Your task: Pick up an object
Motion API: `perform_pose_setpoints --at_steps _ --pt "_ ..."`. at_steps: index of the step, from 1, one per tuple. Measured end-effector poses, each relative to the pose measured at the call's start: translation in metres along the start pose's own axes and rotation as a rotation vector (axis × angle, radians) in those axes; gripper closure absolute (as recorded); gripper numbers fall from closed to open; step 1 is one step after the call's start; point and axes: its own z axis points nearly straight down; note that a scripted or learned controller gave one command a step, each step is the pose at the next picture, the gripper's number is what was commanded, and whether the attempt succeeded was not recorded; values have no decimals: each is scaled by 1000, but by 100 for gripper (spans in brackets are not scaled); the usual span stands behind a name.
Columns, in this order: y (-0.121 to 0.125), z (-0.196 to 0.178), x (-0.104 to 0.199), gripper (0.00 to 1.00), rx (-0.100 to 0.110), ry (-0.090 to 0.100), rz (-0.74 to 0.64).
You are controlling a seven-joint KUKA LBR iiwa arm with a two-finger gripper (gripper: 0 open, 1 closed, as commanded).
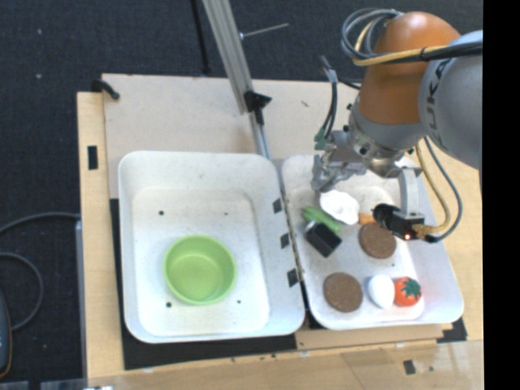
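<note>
My gripper [331, 177] hangs over the far part of the right bin [443, 275], just above a white crumpled object [341, 205]. A green piece [316, 215] and a black block [322, 239] lie beside the white object on its left. Two brown discs [377, 240] [343, 292] rest in the bin, with a white egg-shaped object [380, 291] and a red strawberry-like toy [407, 291] near the front edge. A small orange piece [367, 217] shows next to a black cable clip. Nothing is visible between the fingers.
The left bin [146, 218] holds a green bowl [200, 269]. A slanted metal pole [236, 63] rises behind the bins. The arm's orange band [402, 63] and cables loom over the right bin's far side.
</note>
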Motion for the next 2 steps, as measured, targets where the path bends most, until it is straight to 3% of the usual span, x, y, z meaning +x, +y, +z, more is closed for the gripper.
perform_pose_setpoints --at_steps 2 --pt "-22 7 101 100 -2 1 -2"
